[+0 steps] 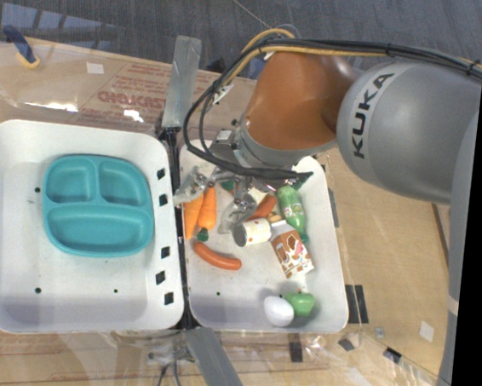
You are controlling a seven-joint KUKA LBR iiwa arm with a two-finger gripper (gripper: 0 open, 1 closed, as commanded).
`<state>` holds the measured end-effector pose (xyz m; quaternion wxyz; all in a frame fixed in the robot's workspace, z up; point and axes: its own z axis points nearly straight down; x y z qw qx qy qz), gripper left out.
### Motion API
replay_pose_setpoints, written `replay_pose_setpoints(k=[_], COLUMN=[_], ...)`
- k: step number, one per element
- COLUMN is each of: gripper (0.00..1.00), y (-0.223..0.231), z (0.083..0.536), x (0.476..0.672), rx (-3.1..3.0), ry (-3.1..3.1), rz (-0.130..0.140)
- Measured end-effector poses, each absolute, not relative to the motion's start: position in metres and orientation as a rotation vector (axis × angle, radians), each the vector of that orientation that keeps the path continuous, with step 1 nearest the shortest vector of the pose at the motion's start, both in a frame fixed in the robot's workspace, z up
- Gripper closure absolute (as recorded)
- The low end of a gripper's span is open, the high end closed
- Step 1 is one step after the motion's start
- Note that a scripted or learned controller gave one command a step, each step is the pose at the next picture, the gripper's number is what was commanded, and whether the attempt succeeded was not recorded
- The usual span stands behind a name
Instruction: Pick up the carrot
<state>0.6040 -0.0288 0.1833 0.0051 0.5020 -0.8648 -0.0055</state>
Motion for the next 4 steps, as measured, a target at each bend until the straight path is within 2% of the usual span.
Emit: replay_pose_setpoints(k=[1, 2, 3, 4], gripper=[0.0, 1.0, 1.0, 1.0], y=[-0.113, -0.11, -0.053, -0.12], z=[0.091, 0.097, 0.191, 0.316], x=[0.585, 0.585, 0.62, 0.643], rx=[1.992, 2.0, 1.811, 1.948], ry=[-2.428, -2.421, -2.57, -2.472], rz=[-0.008, -0.017, -0.003, 0.012])
